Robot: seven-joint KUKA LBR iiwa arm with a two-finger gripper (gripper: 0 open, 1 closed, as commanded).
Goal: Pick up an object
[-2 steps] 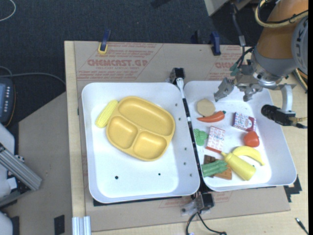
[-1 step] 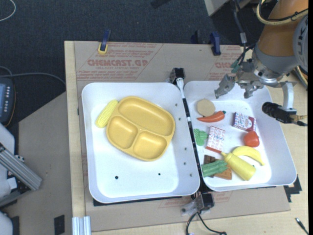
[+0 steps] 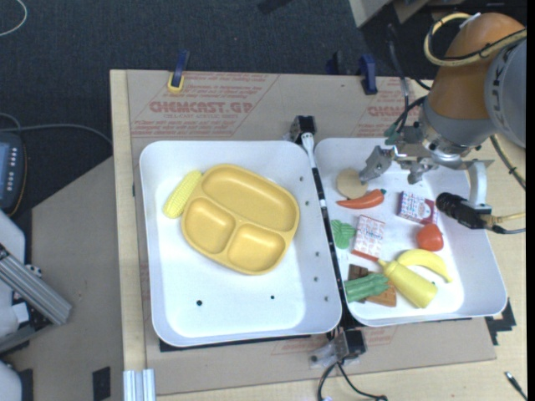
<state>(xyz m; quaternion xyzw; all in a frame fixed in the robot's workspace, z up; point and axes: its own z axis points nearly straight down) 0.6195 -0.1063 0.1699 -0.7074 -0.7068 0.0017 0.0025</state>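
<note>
We see a tan tabletop (image 3: 125, 224) on dark carpet (image 3: 84, 23), carrying two white bins. The pincer (image 3: 396, 165) hangs released above the right bin (image 3: 493, 286), holding nothing; toys (image 3: 393, 253) lie below. A yellow tray (image 3: 238, 218) fills the left bin (image 3: 159, 249).

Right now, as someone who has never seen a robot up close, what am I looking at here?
One camera looks down at a slant on a bench with two white bins. The grey and orange machine at the right is a robot arm; its gripper hangs over the right bin, nothing visibly held. That bin holds toy food: a red chili pepper, banana, tomato and a yellow bottle. The left bin holds a yellow divided plate and a corn cob.
</note>
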